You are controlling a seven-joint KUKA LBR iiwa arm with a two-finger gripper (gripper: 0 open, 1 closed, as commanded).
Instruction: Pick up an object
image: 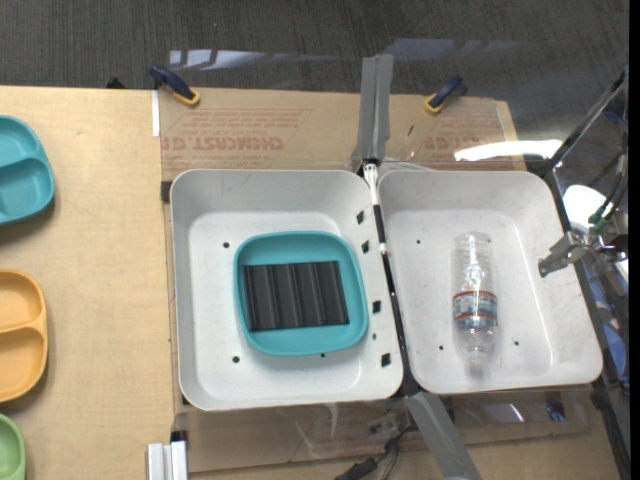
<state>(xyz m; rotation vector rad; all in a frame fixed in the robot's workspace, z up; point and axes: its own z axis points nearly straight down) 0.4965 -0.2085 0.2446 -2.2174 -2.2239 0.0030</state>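
A clear plastic bottle (473, 301) with a blue and red label lies in the right white bin (540, 358), slightly right of the bin's middle. It lies lengthwise, with one end toward the far wall and the other toward the near wall. In the middle of the left white bin (200, 368) sits a teal square tray (300, 343) holding a dark ridged insert (297, 295).
On the wooden bench at the left lie a teal plate (20, 183), an orange plate (18, 333) and a green one (8, 453). Cardboard (260, 133) held by two clamps lies behind the bins. A metal bracket (565, 253) overhangs the right bin's right rim.
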